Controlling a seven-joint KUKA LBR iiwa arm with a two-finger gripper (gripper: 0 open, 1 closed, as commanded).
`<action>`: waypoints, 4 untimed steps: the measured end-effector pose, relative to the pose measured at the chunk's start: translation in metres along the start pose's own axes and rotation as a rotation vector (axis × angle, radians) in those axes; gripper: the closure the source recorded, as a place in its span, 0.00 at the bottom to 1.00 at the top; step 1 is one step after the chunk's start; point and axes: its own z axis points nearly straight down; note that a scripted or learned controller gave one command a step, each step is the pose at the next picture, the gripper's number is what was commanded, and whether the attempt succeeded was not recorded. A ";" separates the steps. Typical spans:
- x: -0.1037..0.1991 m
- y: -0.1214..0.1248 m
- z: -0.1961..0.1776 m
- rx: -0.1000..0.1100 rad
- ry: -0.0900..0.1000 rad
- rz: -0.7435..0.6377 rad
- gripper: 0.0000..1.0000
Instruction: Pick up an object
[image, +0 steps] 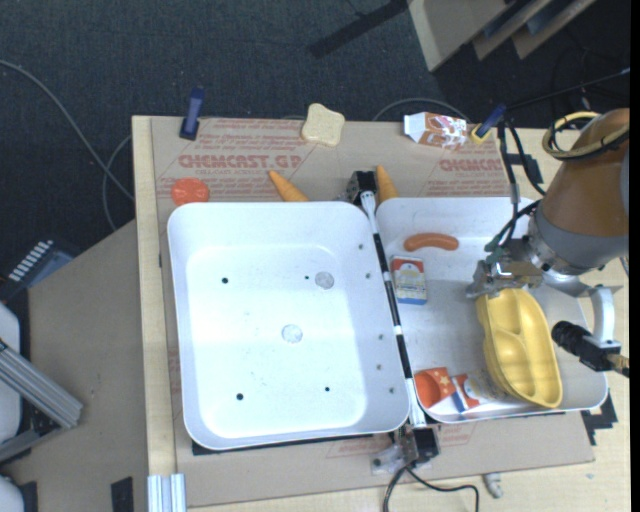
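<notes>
In the right bin (440, 215) lie a yellow banana-like object (520, 345), a reddish sausage (431, 241), a small red, white and blue carton (409, 280) and a red and white packet (447, 390). My gripper (497, 278) hangs low over the right bin, right at the upper end of the yellow object. The grey and orange arm (590, 200) comes in from the right and hides part of the bin's far right side. I cannot make out whether anything is held.
The left bin (200, 260) holds two small round pieces (323, 281) (291, 333). On the cardboard behind the bins lie a bread slice (322, 123), a blue clip (191, 112), a carrot (288, 187), a red disc (188, 190) and a small carton (436, 128).
</notes>
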 end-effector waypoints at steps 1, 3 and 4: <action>-0.003 -0.010 0.008 -0.007 0.007 -0.007 1.00; 0.108 -0.018 -0.049 0.000 -0.015 0.007 1.00; 0.025 -0.014 -0.005 0.003 -0.015 0.008 1.00</action>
